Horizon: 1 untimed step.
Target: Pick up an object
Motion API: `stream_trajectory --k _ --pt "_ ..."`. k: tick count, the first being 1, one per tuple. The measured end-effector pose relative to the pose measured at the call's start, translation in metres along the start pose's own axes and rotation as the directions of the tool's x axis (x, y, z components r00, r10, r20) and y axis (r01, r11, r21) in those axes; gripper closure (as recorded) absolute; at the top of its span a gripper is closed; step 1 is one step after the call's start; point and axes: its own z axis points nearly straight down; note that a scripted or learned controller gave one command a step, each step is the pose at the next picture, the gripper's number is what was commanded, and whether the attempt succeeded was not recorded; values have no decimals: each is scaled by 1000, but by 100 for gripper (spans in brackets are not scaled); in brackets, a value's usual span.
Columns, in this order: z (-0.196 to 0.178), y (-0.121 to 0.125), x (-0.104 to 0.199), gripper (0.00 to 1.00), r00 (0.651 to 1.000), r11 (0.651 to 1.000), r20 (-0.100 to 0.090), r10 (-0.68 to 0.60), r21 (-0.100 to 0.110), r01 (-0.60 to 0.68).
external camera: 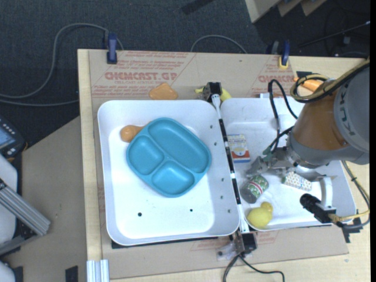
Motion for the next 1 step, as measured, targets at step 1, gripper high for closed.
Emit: stream_trajectory --k 1 --pt "-10 1 1 100 1000 1000 1 0 -3 0"
